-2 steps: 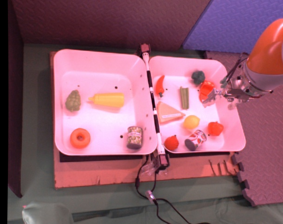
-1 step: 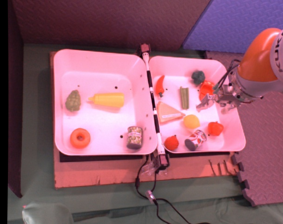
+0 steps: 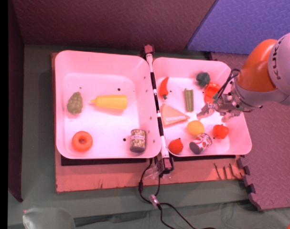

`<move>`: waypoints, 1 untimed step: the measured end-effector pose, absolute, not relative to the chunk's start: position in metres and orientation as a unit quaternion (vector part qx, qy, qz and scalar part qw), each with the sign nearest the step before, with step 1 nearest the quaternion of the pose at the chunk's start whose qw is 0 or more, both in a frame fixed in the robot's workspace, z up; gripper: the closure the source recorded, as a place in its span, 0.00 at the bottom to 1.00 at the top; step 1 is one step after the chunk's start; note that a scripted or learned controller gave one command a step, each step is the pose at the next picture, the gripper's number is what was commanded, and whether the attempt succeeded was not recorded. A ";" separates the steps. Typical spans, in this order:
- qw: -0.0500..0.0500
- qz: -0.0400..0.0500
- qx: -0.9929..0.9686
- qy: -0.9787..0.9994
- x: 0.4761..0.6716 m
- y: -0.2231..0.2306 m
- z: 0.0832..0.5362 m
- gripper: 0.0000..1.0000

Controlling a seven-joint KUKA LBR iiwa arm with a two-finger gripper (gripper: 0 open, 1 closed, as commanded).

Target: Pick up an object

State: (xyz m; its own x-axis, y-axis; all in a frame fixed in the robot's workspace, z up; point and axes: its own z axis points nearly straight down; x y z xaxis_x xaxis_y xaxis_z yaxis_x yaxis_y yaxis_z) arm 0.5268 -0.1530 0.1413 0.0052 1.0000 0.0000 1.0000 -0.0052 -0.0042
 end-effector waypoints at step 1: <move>-0.005 -0.002 -0.709 -0.705 0.531 -0.156 0.099 0.00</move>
